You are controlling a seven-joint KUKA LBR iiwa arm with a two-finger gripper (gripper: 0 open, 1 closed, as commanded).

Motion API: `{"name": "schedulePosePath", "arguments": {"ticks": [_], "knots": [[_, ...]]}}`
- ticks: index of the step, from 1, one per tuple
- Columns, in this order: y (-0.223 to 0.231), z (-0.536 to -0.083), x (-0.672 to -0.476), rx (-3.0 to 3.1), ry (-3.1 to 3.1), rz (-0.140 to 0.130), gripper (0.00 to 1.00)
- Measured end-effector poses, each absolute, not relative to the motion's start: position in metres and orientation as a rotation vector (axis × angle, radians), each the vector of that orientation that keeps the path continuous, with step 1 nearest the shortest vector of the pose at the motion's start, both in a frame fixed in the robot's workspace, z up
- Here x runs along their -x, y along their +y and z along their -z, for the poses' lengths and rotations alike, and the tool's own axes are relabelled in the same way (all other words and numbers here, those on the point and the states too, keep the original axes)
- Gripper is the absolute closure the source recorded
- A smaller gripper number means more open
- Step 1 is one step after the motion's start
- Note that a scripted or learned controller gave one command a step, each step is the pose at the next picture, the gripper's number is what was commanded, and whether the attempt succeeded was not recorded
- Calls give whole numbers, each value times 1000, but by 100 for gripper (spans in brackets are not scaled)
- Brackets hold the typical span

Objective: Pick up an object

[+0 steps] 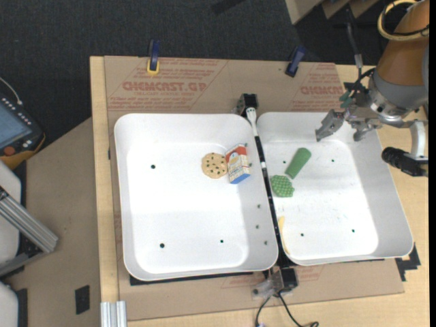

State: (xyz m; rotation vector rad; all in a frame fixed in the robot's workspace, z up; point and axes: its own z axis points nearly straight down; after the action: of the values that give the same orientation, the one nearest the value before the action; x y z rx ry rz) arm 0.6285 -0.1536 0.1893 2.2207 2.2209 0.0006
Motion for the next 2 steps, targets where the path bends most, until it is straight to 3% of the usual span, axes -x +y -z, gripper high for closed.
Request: {"name": "schedulePosePath", "arguments": {"ticks": [1,2], "knots": [[-97,-107,-624,-2222,2234,5,0],[-91,-83,-649,-2217,2223,-2,0]]}}
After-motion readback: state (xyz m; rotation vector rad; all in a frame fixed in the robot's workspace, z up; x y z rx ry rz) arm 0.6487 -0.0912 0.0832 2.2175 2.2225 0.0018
